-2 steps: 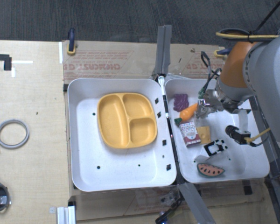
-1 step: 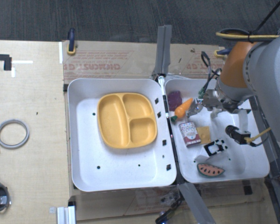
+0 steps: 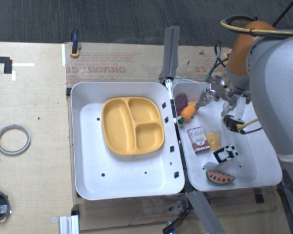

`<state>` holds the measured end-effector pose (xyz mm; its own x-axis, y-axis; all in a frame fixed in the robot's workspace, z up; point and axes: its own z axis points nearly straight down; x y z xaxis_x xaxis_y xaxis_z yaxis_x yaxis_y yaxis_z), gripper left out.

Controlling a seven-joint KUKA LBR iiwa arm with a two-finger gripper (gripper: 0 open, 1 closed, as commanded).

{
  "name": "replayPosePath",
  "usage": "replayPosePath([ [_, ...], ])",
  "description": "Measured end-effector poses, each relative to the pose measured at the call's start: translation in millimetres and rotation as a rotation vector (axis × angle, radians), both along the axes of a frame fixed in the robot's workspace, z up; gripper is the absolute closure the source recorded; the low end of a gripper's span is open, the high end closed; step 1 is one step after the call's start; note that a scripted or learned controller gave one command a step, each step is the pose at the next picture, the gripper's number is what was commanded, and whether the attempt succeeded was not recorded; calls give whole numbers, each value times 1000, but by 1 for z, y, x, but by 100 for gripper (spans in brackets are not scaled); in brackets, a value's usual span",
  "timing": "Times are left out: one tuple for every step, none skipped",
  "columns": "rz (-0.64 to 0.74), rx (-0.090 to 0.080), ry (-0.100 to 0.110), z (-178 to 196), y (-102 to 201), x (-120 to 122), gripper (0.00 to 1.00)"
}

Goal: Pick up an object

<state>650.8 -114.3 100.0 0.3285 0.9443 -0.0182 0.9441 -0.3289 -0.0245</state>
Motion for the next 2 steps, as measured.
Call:
replayPosePath([
  [10,9,-25,-9,10,-99,0],
  [8,9,-21,-1,9,-100,100],
])
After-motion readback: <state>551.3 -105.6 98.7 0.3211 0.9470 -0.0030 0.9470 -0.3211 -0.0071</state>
